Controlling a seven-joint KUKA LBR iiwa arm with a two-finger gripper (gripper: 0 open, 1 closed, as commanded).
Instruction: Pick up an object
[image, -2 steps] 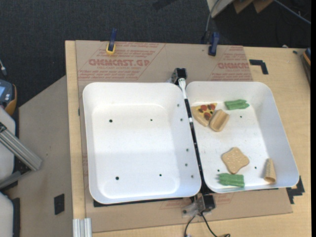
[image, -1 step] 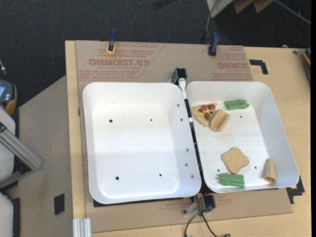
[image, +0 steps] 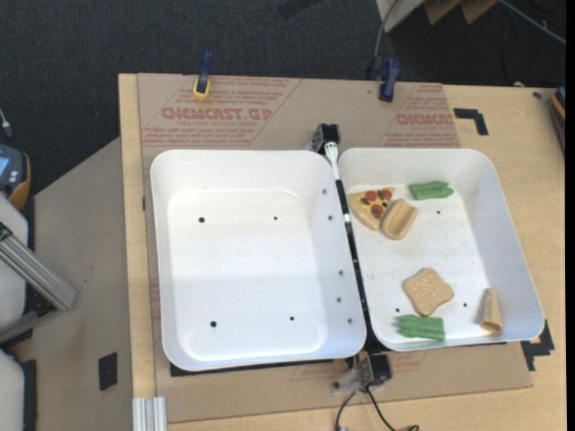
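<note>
The right bin point(image: 503, 232) holds several toy foods. A pizza slice point(image: 371, 203) lies at its upper left, touching a tan bread roll point(image: 398, 219). Near the far wall is a green pea pod point(image: 430, 189). Toward the front sits a square cracker point(image: 427, 290), with another green pod point(image: 420, 328) just below it. An ice cream cone point(image: 490, 310) rests against the front right wall.
The left bin point(image: 180, 241) sits beside the right one on a cardboard sheet point(image: 269, 106). Blue clamps point(image: 388, 79) and a yellow clamp point(image: 202, 84) hold the sheet's far edge. A cable point(image: 364, 402) runs off the front.
</note>
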